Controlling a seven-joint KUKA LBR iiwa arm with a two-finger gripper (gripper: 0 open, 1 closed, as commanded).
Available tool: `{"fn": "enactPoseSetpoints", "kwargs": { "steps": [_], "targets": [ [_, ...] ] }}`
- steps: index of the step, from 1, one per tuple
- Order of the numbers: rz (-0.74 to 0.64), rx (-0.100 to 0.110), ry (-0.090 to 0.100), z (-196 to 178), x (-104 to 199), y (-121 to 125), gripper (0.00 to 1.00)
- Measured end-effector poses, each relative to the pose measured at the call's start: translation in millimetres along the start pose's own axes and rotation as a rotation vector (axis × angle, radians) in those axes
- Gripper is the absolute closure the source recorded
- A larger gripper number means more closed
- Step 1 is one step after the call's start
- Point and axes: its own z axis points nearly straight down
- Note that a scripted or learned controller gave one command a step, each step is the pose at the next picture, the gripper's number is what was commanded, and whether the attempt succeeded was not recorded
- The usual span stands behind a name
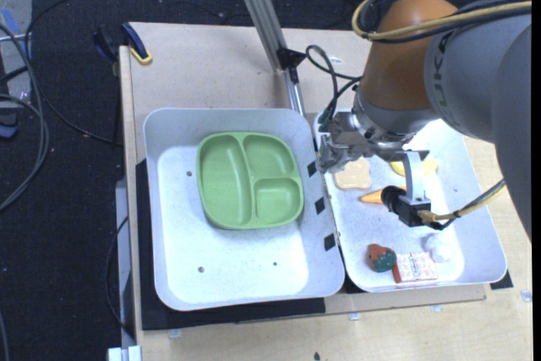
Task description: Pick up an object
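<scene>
Approach step: the tool [338,150] hung over the toast-shaped piece [353,176] in the right bin [482,262]; its finger state was indiscernible. Next: descend and grip.

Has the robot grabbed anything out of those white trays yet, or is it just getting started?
Nothing looks lifted yet. The gripper hangs low over the right bin, near the tan bread-shaped piece, but whether it holds anything can't be seen. The carrot-like piece, red-and-green toy and small box lie in the bin. The green divided plate sits in the left bin.
</scene>
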Motion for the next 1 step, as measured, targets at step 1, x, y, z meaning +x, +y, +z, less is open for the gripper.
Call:
{"fn": "enactPoseSetpoints", "kwargs": {
  "steps": [1],
  "targets": [
    [0.0, 0.001, 0.0, -5.7, 42.2, -33.7, 1.0]
  ]
}}
